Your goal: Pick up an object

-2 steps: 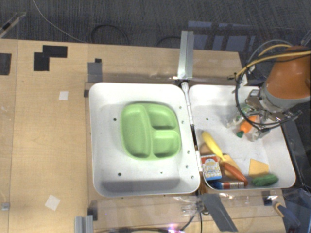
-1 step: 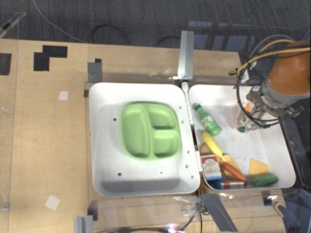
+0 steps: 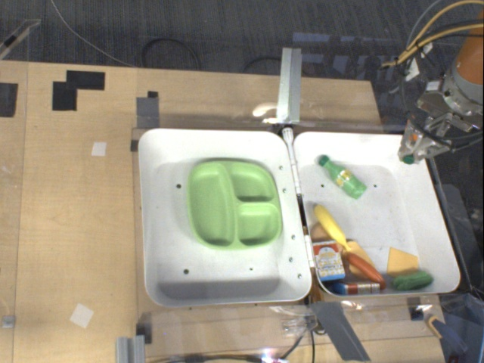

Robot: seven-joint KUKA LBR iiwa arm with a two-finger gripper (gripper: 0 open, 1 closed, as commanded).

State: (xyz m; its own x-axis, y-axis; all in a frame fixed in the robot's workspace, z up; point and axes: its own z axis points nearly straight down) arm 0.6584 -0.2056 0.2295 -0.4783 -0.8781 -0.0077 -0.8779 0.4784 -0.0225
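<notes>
The tool [image 3: 417, 151], its opening impossible to tell, was poised over the right bin's [image 3: 446, 237] far corner, well apart from the green bottle [image 3: 342, 177], which might be missed or rolled aside.

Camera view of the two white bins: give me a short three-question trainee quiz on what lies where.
1. True or false: the green divided plastic plate lies in the left shallow white bin.
2. Which item lies nearest the far wall of the right shallow white bin? A) yellow plastic banana B) green plastic bottle with a yellow label C) orange cheese-like wedge
3. Fill in: the gripper hovers over the right bin's far ____ corner, as seen in the view.

Key: 1 true; 2 B; 3 right.
</notes>
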